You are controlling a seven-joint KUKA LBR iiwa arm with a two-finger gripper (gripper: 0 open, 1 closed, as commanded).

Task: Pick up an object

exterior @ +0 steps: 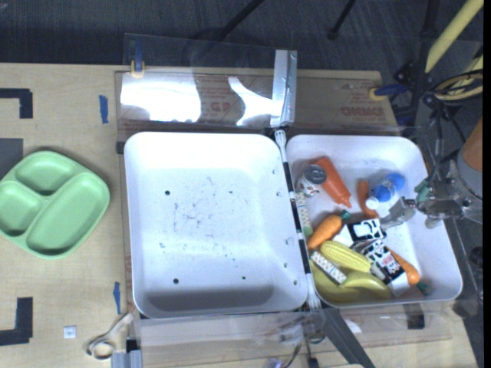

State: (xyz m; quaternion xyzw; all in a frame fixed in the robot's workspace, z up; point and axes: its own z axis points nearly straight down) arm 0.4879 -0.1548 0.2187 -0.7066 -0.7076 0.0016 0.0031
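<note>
Objects for picking all lie in the right bin (414,153), heaped toward its near-left part. A long orange carrot (333,180) lies at a slant in the far part, with a small grey round piece (314,175) just to its left. To the right of the carrot a short orange piece (364,192) stands beside a blue-and-white item (383,189). Nearer, a second carrot with a green tip (327,227) rests against an ear of yellow corn (344,256), and a yellow banana (354,286) curves along the near wall below the corn. A black-and-white printed packet (369,240) sits among them, touching the corn on its right, and another orange piece (405,267) lies at the near-right end of the heap beside a small white-and-black box (390,269).

The left bin (205,219) shows its white floor with faint scuffs and a few dark dots. On the worktop (54,106) well to the left sits a green divided tray (51,203).

My gripper (418,202) hangs over the right side of the right bin, close beside the blue-and-white item and just beyond the packet. Its metal parts blur together against the white wall, so I cannot tell how my fingers stand, and I see nothing between them.
</note>
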